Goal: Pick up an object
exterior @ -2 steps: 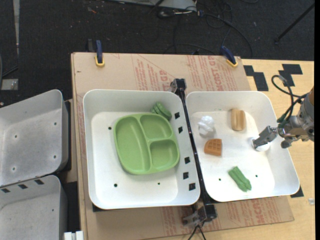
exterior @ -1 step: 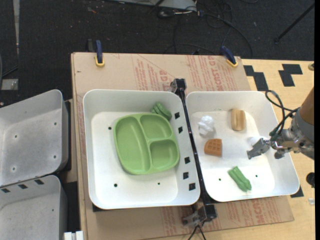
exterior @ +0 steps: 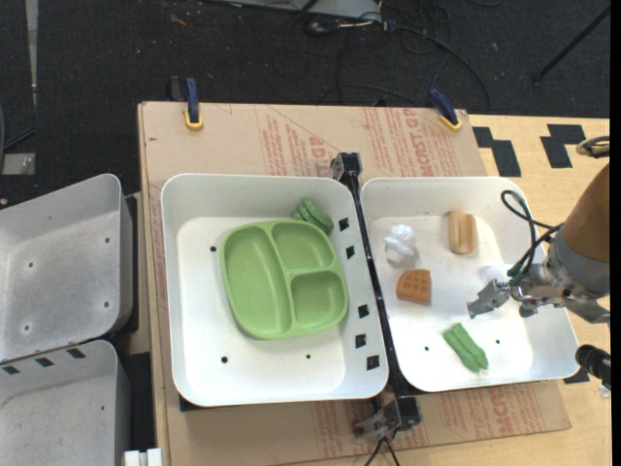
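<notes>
Reaching in from the right, the arm [exterior: 587, 246] hangs low over the right bin [exterior: 427, 197], and its gripper [exterior: 488, 299] sits above the bin floor near the middle of the right half. The view is too small and slanted to tell how the gripper is set, and nothing can be seen caught in it. A black cable [exterior: 519, 212] loops up from the wrist across the bin's far right corner.

Nearest the gripper, just below and to its left, lies a green pod-shaped toy [exterior: 467, 347], stretched at a slant toward the bin's near edge. Further left, about mid-bin, rests a brown waffle [exterior: 414, 287]. Above the waffle sits a crumpled white lump [exterior: 400, 244], and to that lump's right, near the far wall, stands a tan bread roll [exterior: 462, 232], lying lengthwise. All four things are apart from one another and from the gripper.

The left bin [exterior: 194, 202] touches the right one along a shared middle edge. It holds a green divided plate [exterior: 285, 279] with three compartments, lying flat and taking up much of the floor. At the plate's far right corner a small green leafy toy [exterior: 312, 213] lies against the plate's rim.

Both bins rest on a brown board [exterior: 252, 129] held by two clamps at its far edge.
</notes>
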You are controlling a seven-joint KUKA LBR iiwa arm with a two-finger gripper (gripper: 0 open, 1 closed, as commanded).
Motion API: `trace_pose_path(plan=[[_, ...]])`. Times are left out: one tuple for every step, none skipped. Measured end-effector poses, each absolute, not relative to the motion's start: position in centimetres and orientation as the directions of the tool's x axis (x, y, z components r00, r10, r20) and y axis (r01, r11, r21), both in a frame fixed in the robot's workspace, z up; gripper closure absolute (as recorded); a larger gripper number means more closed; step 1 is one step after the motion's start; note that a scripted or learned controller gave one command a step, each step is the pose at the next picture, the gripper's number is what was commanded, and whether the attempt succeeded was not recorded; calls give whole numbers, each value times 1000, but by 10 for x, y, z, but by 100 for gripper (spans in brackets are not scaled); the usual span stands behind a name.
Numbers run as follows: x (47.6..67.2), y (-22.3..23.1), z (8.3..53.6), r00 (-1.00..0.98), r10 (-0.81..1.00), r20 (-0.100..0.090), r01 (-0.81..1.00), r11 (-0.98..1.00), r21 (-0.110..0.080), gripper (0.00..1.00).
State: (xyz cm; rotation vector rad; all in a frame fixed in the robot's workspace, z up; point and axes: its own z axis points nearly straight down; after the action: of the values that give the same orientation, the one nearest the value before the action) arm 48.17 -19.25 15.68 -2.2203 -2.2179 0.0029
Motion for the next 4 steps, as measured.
trace_pose_path(plan=[[478, -193, 98, 3, 1000, 1, 1000, -3, 5, 0], [479, -193, 110, 3, 1000, -2, 1000, -3, 6, 100], [478, -189, 172, -3, 1000, -2, 1000, 3, 5, 100], [478, -189, 215, -3, 1000, -2, 1000, 3, 5, 100]])
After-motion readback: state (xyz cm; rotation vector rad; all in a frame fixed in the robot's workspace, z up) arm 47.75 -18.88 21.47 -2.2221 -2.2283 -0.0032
